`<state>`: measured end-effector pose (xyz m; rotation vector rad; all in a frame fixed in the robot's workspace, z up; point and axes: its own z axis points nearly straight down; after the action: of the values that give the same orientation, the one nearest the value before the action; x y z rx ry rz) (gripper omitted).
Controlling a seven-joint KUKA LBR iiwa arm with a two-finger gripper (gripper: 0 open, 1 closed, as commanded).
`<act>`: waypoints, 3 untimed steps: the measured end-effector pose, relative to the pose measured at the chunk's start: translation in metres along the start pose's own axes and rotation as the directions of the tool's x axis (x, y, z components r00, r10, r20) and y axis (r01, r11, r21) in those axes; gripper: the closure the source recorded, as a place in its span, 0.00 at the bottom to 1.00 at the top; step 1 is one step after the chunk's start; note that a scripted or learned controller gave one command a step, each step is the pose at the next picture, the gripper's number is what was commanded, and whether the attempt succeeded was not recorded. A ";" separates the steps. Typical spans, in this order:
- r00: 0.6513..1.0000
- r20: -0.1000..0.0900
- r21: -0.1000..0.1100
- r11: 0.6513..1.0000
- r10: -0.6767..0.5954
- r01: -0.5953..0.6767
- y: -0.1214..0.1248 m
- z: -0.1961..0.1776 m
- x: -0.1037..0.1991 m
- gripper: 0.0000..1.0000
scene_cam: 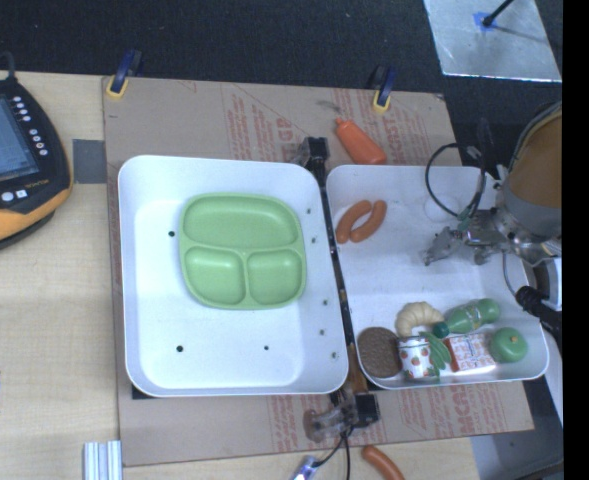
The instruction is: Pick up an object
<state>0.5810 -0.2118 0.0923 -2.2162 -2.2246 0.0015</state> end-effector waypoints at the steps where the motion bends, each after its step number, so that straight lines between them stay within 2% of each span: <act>1: 1.000 0.000 0.000 1.000 0.000 0.000 0.075 0.000 0.000 0.00; 2: 1.000 0.000 0.003 1.000 -0.005 0.005 0.075 -0.011 -0.001 1.00; 3: 1.000 -0.001 -0.001 1.000 -0.002 0.002 0.075 -0.095 0.086 1.00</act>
<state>0.6558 -0.1254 0.1873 -2.2147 -2.2266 -0.0011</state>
